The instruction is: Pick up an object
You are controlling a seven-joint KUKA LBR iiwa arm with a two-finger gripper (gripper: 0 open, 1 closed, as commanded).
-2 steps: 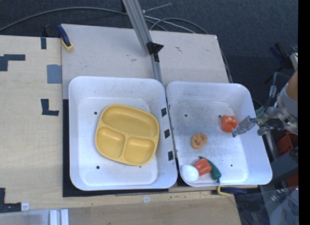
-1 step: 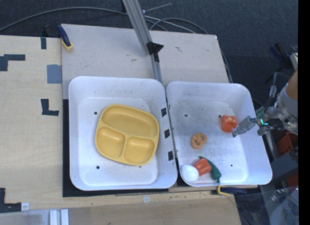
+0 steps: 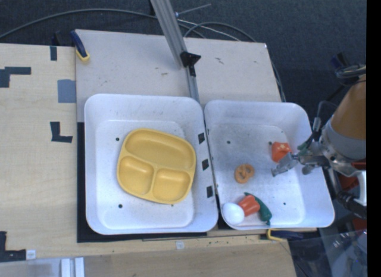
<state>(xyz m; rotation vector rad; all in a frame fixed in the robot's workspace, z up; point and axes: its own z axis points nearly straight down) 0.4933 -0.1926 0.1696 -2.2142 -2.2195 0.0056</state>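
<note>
At the right edge of the frame, your gripper (image 3: 284, 165) hangs low over the right bin (image 3: 297, 210), its dark fingers reaching leftward toward a small orange piece (image 3: 280, 150) that sits just beside the tips. You cannot tell from this slant whether the fingers are spread or closed, and nothing is seen between them, so count nothing as held. To my eye you are at the approach stage: the grasp is not yet made.

Your other candidates lie lower in the same bin: a round brown pretzel-like piece (image 3: 243, 173) near the middle, and, at the lower left corner, a white egg (image 3: 233, 213) touching a red pepper with a green stem (image 3: 255, 205).

Your next move likely calls for centring over the orange piece, then descending and closing; it sits near the bin's right wall, so watch for a finger catching the rim.

Left of that, the left bin (image 3: 95, 151) carries a yellow divided plate (image 3: 156, 165). Both bins rest on a pale bench (image 3: 131, 61), with a metal pole (image 3: 169, 19) slanting in from the top and dark carpet beyond.
</note>
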